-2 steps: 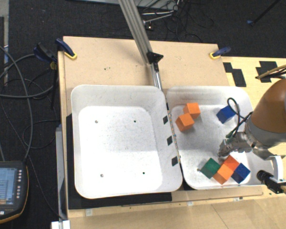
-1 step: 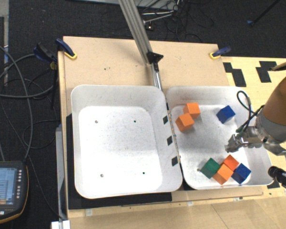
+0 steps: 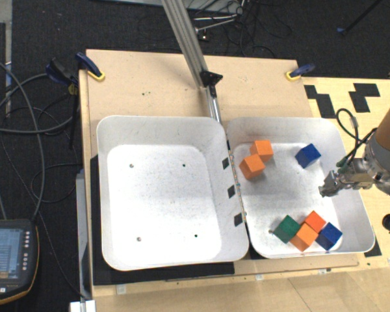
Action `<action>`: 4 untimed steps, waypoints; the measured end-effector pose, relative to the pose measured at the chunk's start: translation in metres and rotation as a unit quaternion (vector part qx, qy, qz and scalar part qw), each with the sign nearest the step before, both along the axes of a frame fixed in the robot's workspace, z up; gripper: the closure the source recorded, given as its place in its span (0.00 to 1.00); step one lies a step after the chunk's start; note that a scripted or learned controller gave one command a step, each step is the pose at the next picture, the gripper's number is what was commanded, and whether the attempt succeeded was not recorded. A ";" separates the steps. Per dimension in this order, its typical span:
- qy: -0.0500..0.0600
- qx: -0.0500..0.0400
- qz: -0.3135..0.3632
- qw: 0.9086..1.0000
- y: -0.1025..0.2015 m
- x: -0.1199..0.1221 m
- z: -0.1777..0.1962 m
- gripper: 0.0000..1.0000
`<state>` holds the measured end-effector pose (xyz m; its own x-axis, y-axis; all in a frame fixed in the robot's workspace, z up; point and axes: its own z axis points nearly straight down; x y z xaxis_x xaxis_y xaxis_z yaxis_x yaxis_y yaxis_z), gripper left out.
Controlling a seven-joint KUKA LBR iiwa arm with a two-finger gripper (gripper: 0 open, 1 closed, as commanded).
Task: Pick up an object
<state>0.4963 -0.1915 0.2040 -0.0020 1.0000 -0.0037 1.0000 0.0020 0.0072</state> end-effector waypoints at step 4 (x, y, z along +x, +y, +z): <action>0.002 0.003 0.004 1.000 0.166 0.021 0.034 1.00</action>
<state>0.5174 -0.0254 0.2375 -0.0091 1.0000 0.0022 1.0000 0.0091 0.0023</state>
